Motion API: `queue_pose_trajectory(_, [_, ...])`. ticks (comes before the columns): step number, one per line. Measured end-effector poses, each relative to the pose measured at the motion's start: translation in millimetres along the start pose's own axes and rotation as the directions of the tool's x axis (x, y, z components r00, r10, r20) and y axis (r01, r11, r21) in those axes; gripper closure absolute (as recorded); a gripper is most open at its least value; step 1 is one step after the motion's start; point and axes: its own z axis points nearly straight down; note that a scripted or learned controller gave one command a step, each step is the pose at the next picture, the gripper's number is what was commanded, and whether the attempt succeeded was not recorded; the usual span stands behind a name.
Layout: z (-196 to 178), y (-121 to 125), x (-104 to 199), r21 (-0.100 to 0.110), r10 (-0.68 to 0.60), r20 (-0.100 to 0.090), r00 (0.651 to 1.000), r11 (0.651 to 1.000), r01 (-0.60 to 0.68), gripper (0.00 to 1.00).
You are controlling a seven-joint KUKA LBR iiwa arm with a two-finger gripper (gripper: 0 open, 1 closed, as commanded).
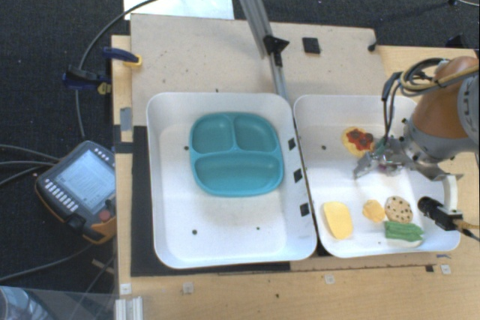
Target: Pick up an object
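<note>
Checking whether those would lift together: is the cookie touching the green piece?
Touching. The camera view shows the cookie with its lower edge meeting the green piece, no white bin floor between them.

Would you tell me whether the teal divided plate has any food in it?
Empty. The teal divided plate in the left bin shows bare compartments; the food pieces lie in the right bin.

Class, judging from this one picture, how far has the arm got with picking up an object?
Done: the pincer has reached the right bin. In hand: it sits beside the red-and-yellow piece, nothing visibly gripped. Left: grasping and lifting; the yellow slab, cookie and green piece lie untouched.
</note>
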Motion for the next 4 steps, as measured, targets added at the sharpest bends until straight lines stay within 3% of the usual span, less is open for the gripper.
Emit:
queue_pose_trajectory(1, [-13.9, 1.9, -0.5, -0.006, 0.000, 0.001, 1.000, 1.000, 0.000, 1.00])
queue_pose_trajectory(4, [-163.2, 18.3, -11.2, -0.009, -0.005, 0.002, 1.000, 1.000, 0.005, 1.00])
